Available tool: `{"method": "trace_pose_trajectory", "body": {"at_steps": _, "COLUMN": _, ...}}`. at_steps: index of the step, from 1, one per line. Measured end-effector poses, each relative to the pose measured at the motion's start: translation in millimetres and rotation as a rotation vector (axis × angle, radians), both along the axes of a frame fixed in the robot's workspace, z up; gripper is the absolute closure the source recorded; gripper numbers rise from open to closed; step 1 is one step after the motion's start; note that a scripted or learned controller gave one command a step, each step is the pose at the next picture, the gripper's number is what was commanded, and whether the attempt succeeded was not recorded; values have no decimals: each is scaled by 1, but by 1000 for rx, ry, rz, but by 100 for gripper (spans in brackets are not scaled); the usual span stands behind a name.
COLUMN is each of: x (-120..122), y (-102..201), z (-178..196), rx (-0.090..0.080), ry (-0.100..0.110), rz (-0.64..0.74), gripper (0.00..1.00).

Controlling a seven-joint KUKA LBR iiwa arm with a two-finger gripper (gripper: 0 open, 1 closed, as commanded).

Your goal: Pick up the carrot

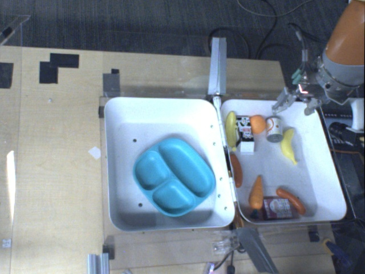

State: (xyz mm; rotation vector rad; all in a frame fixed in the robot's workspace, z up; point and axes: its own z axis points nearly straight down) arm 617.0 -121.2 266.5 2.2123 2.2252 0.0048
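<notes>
Orange, tapered carrot [256, 192] lying near right bin's front wall [296, 218], beside a dark can [278, 208]. Gripper [295, 103] up at far rim, fingers spread, nothing between them.

Arm [345, 50] seen at far right: broad orange band on a rounded housing, grey collar beneath it, then a lighter grey wrist section. Gripper [296, 100] is built from pale metallic grey parts, thin and angular, with two slim fingers [282, 103]. A small red-pink lit spot is seen on the wrist hardware, with a teal-green patch just left of it. A thin dark cable is routed up from the wrist. Finer markings and screws too blurred to be made out.
</notes>
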Motion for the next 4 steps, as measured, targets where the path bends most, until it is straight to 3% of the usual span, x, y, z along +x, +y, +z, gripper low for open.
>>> {"method": "trace_pose_trajectory", "body": {"at_steps": 1, "x": 47, "y": 21, "z": -149, "rx": -2, "ry": -33, "rz": -42, "gripper": 0}}
{"method": "trace_pose_trajectory", "body": {"at_steps": 2, "x": 66, "y": -17, "z": -158, "rx": 4, "ry": -40, "rz": -88, "gripper": 0}}
{"method": "trace_pose_trajectory", "body": {"at_steps": 3, "x": 67, "y": -13, "z": -145, "rx": 9, "ry": -38, "rz": -81, "gripper": 100}}
{"method": "trace_pose_trajectory", "body": {"at_steps": 4, "x": 53, "y": -59, "z": -81, "rx": 0, "ry": -3, "rz": -269, "gripper": 100}}
